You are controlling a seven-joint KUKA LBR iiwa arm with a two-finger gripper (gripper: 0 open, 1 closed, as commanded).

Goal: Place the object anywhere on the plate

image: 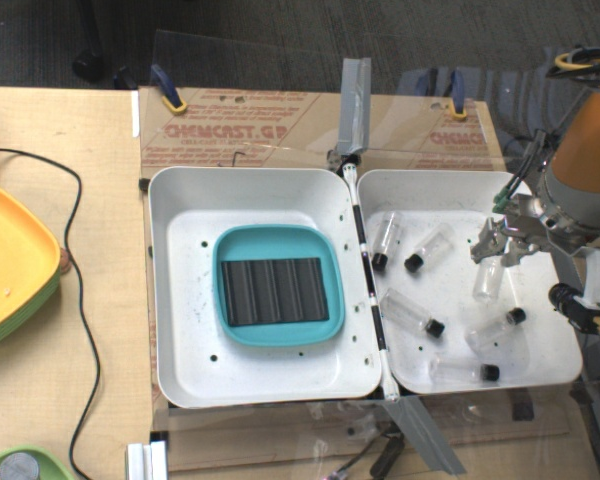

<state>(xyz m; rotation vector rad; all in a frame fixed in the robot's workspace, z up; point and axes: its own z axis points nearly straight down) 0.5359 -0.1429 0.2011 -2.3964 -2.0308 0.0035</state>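
A teal plate [277, 286] with a dark ribbed centre lies in the left white bin [180, 268]. Several clear vials with black caps are scattered in the right white bin [540, 363], among them one [384, 241] near the divider and one [419, 317] lower down. My gripper [494, 250] hangs over the right bin's right half, far from the plate. A clear vial [488, 281] sits directly below the gripper tip, its upper end right at the tip; whether it is held I cannot make out.
A grey divider clamp [354, 108] stands at the back between the bins. Cardboard [280, 128] lies behind them. Yellow and green dishes [10, 268] and a black cable [80, 268] are on the wooden bench at left.
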